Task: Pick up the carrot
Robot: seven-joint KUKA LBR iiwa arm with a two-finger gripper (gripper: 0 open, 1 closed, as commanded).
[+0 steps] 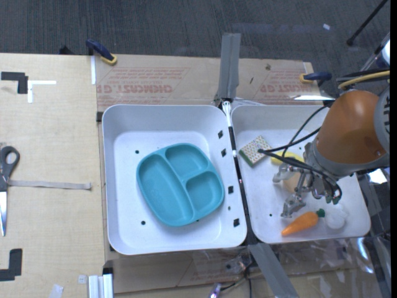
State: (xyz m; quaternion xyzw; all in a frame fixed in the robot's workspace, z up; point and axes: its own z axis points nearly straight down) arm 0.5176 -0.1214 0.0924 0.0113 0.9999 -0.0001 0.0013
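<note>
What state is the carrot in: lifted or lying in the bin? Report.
Lying. The carrot rests on the right bin's floor, the gripper just above it.

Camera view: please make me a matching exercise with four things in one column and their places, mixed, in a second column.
Things:
1. carrot
2. blue divided plate
3. scissors
4. sponge

Places:
A. in the left bin
B. on the bench, at the view's left edge
C. near the front edge of the right bin
D. in the right bin's back part, near the wall between the bins

Pairs: 1-C, 2-A, 3-B, 4-D
</note>
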